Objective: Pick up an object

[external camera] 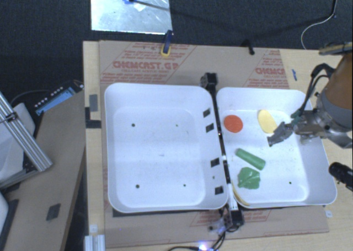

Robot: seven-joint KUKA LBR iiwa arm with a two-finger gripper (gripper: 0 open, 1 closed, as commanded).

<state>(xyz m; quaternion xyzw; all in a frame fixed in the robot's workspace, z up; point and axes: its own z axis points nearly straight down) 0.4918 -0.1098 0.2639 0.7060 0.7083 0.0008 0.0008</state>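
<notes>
Hovering at the frame's right over the right bin point(317, 189), the hand point(277, 135) sits just beside the yellow piece point(267, 121), likely lining up a grasp; its grip cannot be told.

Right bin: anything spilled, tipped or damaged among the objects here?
Nothing stands out. The orange disc, yellow piece, green cylinder and green leafy piece lie apart, all inside the right bin.

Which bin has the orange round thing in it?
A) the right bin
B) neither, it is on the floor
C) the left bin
A: the orange round thing lies in the right bin, near its left wall, with the yellow piece and two green pieces beside it.
</notes>
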